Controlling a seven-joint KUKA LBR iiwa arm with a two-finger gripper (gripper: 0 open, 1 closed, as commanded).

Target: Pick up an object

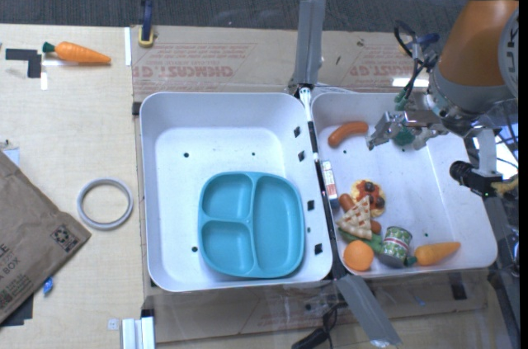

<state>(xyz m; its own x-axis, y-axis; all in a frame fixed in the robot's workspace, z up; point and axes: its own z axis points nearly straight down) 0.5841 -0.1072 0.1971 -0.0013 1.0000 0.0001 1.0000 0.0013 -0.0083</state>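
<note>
A carrot (76,53) lies far left on the counter (74,133); a tape ring (105,202) sits nearer, by a cardboard box (29,236).

Two white bins (157,199) are sitting mid-frame; the left is holding a teal tray (252,225). Lower right are lying an orange ball (358,256), a carrot (437,252) (orange too), a green-labelled can (397,242) and a red-dotted yellow pizza slice (358,217). An orange-red sausage (347,132) is lying above.
</note>
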